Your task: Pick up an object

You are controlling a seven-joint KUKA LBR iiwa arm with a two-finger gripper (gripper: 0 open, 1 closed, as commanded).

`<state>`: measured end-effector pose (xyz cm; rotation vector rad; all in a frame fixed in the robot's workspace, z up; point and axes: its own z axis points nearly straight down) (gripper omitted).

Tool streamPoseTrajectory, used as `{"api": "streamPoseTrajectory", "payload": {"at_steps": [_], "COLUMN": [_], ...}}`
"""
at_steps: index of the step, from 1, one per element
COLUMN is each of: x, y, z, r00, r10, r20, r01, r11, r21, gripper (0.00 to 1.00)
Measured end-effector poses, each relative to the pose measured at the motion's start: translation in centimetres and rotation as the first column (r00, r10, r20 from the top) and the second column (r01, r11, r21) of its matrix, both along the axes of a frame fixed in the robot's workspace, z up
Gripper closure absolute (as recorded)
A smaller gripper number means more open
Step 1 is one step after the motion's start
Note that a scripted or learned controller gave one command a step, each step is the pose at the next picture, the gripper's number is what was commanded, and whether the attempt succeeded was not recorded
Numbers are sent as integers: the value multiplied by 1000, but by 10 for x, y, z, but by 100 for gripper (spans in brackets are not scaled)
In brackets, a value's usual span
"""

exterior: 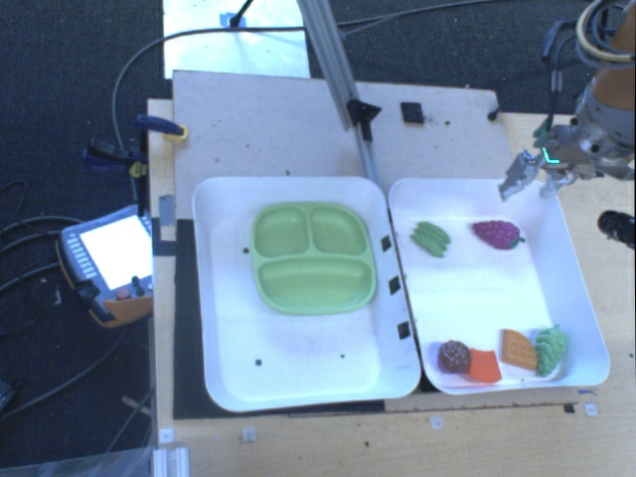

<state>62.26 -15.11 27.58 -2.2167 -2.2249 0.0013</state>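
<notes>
The gripper [534,174] hung over the far right corner of the right bin [484,284], just above its far rim, with its two fingers spread apart and nothing between them. The thing nearest it was the purple grape bunch [496,233], which lay on the bin floor a little nearer the camera and slightly toward the bin's left, close under the far rim. The bunch's long axis ran roughly across the bin, left to right, with a small stem tip pointing right. By my judgement the coming move hinged on that offset: the gripper would need to shift a short way toward the near edge and left before descending, and the fingers would best straddle the bunch across its short width. The green pea pod [430,238] lay farther left along the same far strip of the bin, tilted on a diagonal. Along the near edge, well apart from the gripper, sat a dark brown round piece [454,356], an orange wedge [484,366], a tan cracker-like piece [518,349] and a pale green leafy piece [552,348] in the near right corner. The left bin [229,366] carried a green divided plate [314,257].
</notes>
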Motion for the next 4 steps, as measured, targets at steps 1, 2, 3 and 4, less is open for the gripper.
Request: {"api": "streamPoseTrajectory", "payload": {"at_steps": [1,2,3,4], "x": [1,-3,-7,-2], "y": [0,0,4,4], "z": [2,-60,-122,-183], "r00": [1000,1000,1000,1000], "r10": [0,-2,-3,-2], "r20": [3,-1,-2,-1], "r01": [0,2,3,2], "r11": [1000,1000,1000,1000], "r21": [0,0,0,0], "gripper": [0,0,0,0]}}
